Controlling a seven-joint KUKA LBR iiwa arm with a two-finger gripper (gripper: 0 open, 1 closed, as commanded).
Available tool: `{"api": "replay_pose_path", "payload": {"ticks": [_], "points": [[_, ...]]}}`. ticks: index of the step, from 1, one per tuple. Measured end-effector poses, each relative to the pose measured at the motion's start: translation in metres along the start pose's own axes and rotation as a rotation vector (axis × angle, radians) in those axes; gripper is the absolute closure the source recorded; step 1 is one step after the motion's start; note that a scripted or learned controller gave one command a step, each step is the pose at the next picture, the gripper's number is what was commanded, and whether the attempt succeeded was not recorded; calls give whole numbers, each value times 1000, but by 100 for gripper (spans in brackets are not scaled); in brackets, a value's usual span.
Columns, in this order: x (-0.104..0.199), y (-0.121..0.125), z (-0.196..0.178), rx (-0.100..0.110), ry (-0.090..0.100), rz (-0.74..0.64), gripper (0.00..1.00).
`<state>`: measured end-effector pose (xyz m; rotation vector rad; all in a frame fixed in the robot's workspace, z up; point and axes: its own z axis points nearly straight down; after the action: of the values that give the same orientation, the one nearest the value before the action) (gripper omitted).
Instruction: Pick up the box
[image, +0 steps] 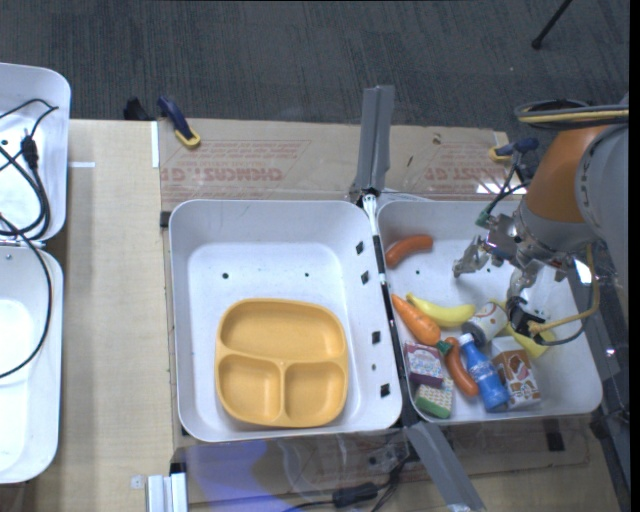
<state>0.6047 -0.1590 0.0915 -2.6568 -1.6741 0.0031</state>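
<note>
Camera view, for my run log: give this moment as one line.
grey arm's gripper: above right white bin | small brown printed box: lying untouched, front right corner | yellow divided tray: left bin

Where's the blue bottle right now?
The blue bottle lies in the right bin, near its front edge, between an orange carrot on its left and a small box on its right.

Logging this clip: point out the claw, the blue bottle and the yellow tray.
claw (497, 268): camera view, midway between fingertips.
blue bottle (484, 377): camera view, middle of body.
yellow tray (283, 360): camera view, central divider.
</note>
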Motion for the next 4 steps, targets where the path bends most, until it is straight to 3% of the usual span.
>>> {"api": "replay_pose_path", "payload": {"ticks": [1,2,3,4], "points": [[70,-1,0,0,0,76,0],[135,-63,-100,-1,-1,-214,0],[45,-103,-99,0,-1,-289,0],[-41,-122,-37,0,0,-264,0]]}}
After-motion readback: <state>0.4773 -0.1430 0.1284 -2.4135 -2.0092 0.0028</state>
